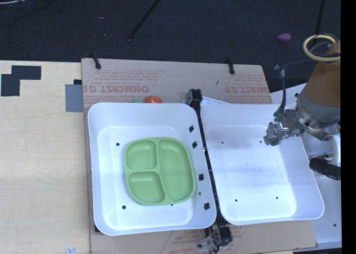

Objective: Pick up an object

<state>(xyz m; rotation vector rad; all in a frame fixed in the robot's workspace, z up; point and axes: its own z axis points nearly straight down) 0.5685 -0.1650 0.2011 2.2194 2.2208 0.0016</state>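
A light green divided plate [159,170] with three compartments lies flat in the left bin [105,136]. My gripper [273,135] hangs over the right edge of the right bin [250,203], far from the plate. Its tip is small and dark against the bin wall. Nothing shows between its fingers. The arm's orange band sits above it at the view's right edge.
A small red-orange object [152,100] lies behind the left bin's back rim on the cardboard. A black clamp bar [201,153] runs between the two bins. Cables and a black part sit right of the right bin.
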